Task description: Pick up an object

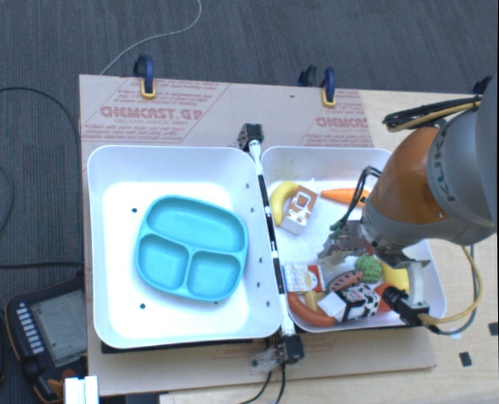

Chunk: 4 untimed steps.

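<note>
Camera view shows the grey two-finger gripper [343,247] low over the crowded right white bin [316,160] (grip state unreadable), where packed toys could deflect it.

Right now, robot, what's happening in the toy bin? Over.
End effector low in right bin, above the toy pile. Nothing seen held. Banana and carrot lie apart at the back. Blue divided plate in left bin.

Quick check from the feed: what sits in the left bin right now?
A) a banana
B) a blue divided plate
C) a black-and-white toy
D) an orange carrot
B: the blue divided plate with three compartments lies alone in the left bin; the banana and carrot lie in the right bin.
</note>
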Available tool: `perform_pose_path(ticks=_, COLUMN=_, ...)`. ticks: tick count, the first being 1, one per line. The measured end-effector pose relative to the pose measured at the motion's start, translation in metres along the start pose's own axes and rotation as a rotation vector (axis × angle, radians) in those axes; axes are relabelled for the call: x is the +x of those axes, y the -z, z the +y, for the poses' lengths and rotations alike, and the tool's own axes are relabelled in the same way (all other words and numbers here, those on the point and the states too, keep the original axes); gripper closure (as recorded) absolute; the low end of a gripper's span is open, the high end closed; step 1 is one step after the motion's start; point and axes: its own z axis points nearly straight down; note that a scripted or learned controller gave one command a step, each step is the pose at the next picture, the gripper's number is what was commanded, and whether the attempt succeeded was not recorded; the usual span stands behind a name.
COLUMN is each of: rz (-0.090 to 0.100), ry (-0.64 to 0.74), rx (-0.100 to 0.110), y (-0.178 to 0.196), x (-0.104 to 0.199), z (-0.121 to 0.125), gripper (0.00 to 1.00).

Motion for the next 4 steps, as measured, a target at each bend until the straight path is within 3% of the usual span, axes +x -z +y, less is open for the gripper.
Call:
perform_pose_path(ticks=1, rz=0.004, ry=0.003, rx=0.006, y=-0.010, x=-0.086, z=0.009, gripper=1.00)
perform_pose_path(ticks=2, rz=0.004, ry=0.004, rx=0.010, y=0.143, x=-0.028, z=0.091, gripper=1.00)
perform_pose_path(ticks=3, rz=0.006, ry=0.003, rx=0.018, y=0.098, x=0.022, z=0.043, gripper=1.00)
perform_pose_path(ticks=4, rz=0.005, ry=0.002, rx=0.016, y=0.114, x=0.055, z=0.002, gripper=1.00)
